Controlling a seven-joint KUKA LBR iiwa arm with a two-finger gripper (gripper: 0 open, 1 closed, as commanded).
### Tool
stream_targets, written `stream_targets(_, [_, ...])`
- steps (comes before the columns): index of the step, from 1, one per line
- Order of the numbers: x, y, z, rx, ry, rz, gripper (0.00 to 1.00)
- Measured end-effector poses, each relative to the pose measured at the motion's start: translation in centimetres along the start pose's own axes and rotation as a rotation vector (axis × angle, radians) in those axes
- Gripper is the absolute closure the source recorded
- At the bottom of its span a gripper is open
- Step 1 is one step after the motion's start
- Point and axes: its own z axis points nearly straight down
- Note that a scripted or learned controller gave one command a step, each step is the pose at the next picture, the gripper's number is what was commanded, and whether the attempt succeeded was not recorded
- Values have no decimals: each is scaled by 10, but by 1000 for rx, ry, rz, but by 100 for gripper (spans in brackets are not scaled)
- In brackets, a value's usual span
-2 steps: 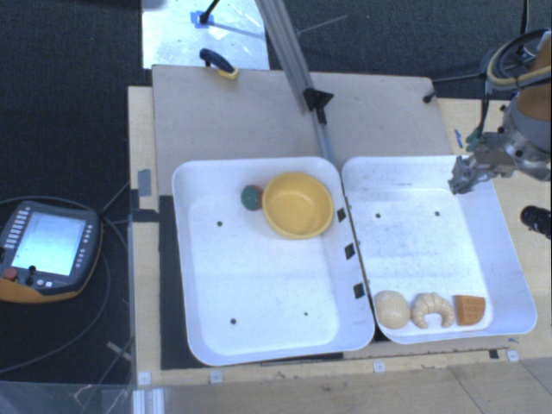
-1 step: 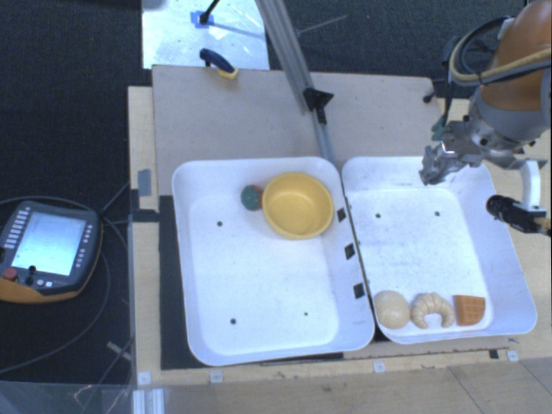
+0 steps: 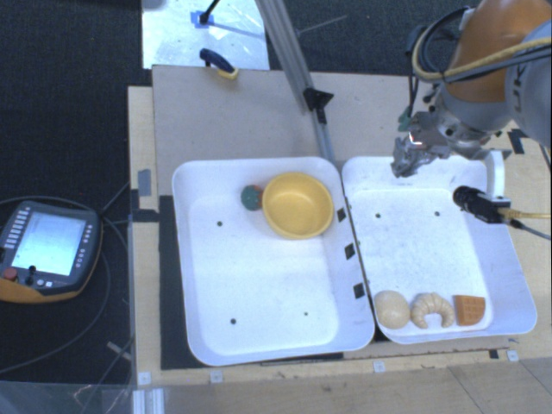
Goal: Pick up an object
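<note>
Near edge, right bin [image 3: 504,257]: three candidates in row against front wall — pale egg-shaped piece [image 3: 392,309], croissant-like piece [image 3: 432,310], orange wedge [image 3: 469,310], each touching or just beside its neighbour. You likely find them crowded there because bin floor slopes into wall; tight spacing makes clean grasp harder.

Mid, left bin [image 3: 259,317]: yellow bowl [image 3: 297,204] upright near far wall, small dark green ball [image 3: 251,197] touching its left side.

Far: gripper [image 3: 405,164] over right bin's far-left corner, well apart from row. Nothing visible between its tips; open or closed — cannot tell. Pick not yet made.

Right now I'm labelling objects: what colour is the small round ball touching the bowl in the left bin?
Dark green; the small ball beside the yellow bowl shows best in the camera view.
</note>
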Motion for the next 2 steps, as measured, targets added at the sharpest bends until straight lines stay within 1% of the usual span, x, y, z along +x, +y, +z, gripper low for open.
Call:
stream_targets(1, [44, 7, 1, 0, 0, 0, 100])
stream_targets(2, [99, 13, -2, 0, 0, -1, 100])
